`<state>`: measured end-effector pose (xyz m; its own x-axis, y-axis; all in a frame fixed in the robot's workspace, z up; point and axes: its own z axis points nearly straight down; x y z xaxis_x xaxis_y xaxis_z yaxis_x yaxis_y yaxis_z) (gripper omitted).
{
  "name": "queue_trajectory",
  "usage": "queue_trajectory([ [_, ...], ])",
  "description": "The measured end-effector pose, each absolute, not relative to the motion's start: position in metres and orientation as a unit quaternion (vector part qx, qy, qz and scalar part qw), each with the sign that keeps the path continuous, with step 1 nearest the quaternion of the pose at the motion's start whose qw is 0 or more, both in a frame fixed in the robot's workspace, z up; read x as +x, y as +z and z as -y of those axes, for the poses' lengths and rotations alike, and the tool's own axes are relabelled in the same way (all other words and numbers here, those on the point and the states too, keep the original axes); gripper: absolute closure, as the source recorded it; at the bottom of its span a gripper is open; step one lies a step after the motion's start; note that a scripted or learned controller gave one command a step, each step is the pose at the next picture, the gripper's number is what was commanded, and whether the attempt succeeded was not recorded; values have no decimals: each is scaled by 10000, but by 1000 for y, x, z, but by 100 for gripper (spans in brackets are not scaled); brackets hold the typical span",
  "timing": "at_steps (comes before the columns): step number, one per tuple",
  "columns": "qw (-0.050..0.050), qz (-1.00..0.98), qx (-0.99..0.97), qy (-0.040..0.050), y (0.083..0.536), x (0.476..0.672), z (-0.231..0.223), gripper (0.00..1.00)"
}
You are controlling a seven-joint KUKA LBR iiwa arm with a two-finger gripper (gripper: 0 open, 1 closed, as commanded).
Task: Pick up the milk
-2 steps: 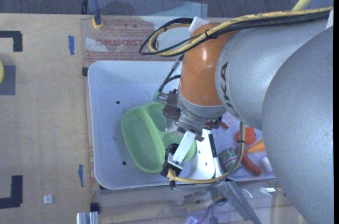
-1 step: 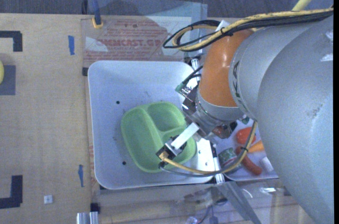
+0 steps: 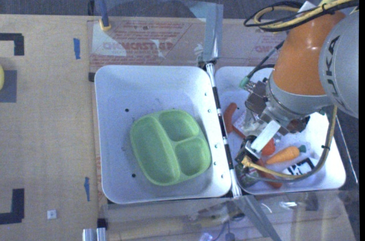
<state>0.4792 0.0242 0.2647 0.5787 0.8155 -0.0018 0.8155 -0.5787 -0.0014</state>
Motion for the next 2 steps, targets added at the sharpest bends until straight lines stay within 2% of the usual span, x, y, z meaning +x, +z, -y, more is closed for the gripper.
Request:
queue_trajectory([
  [1, 6, 4648, -8854, 17, 265, 479, 36, 100],
  [2, 15, 4067, -9135, 24, 255, 479, -32, 100],
])
